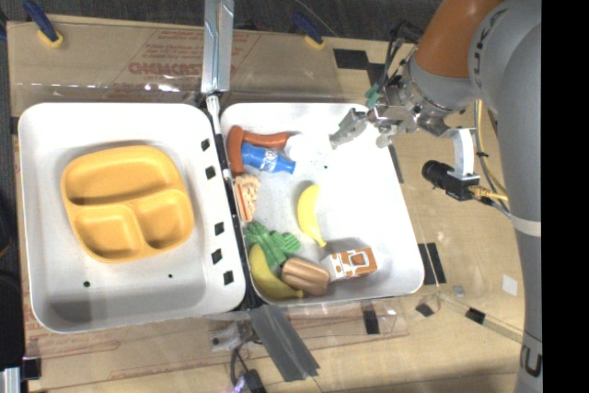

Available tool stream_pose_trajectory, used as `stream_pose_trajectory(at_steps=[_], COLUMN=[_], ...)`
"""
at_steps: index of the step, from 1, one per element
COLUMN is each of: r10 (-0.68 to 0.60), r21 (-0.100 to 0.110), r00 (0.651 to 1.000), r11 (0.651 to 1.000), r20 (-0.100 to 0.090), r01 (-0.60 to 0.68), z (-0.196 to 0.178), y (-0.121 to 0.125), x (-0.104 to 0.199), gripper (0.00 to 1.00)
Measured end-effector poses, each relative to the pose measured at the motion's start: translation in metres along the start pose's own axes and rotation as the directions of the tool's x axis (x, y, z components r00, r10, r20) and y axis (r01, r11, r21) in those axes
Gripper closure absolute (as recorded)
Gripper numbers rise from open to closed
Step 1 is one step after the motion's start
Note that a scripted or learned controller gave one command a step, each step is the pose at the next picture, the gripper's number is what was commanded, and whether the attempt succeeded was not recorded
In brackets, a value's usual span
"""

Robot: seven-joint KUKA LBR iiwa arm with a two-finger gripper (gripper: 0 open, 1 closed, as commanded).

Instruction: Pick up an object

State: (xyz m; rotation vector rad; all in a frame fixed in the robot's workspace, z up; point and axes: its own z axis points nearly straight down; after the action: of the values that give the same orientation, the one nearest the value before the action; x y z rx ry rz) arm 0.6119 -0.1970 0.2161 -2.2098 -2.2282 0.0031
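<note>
A: Bench (110,60) first, then. What sits in the left bin (37,198)?

B: A yellow tray (127,200) with three compartments, lying flat near the middle of that bin. A silver bar (217,51) stands at the far end of the divide between the two bins.

A: And the right bin (391,225)?

B: Along its left wall, from far to near: a red sausage (259,141), a blue can (267,161) just beside it with a small white piece (294,145) at its right, then a striped orange snack (246,198), a green leafy toy (271,244), and a large banana (262,281) curving along the near-left corner. A brown bread roll (306,274) rests against that banana.

A: Anything more central?

B: A small banana (308,213), upright on the view, near the bin's middle, and an orange-and-white carton (350,262) at the near side, touching the roll.

A: Where is the gripper (348,129)?

B: Above the far-right part of the right bin, over bare white floor, well apart from every object. Its fingers are spread a little and nothing is between them. The grey arm (515,60) with its orange band (456,23) comes in from the right.
</note>
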Motion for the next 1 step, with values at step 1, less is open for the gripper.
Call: stream_pose_trajectory(at_steps=[1], r10=[0.203], r21=[0.005], r00=[0.979], r11=[0.979], r20=[-0.001], r01=[-0.203], z=[0.0898], y=[-0.0695], x=[0.0598], gripper=[0.00])
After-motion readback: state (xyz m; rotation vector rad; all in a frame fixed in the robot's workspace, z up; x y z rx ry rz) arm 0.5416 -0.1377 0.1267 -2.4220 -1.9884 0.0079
